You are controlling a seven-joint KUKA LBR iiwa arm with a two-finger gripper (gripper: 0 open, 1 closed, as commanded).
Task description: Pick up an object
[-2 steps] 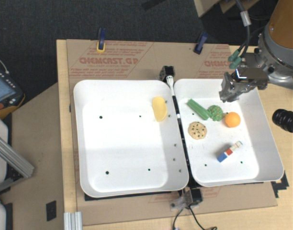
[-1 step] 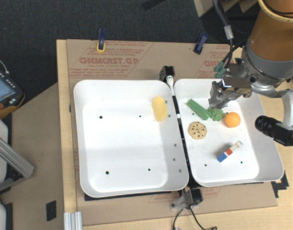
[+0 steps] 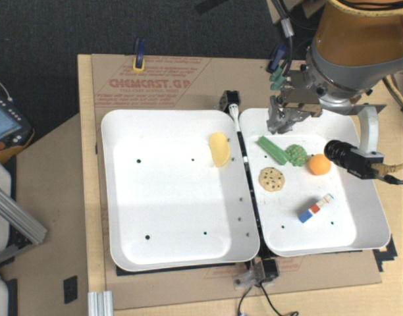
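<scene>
Right bin, contents:

- Green object: a flat strip lying on a slant, ending in a round knobbly head at its lower right; broccoli-like toy. It lies in the upper middle of the bin, just below the gripper.
- Orange ball: round, plain, just beside the green head on its right.
- Cookie: tan disc with dark specks, lying flat below the green strip, near the bin's left wall.
- Small block: blue, red and white sections end to end, tilted, lying apart from the others toward the lower middle.

Left bin, contents:

- Yellow piece: pale, oblong, smooth, lying near the right wall in the upper part.

Tool:

- Gripper: over the upper left corner of the right bin, fingertips pointing down, just above the upper end of the green strip. Nothing shows between the fingers; how wide they stand cannot be told from this slant.
</scene>
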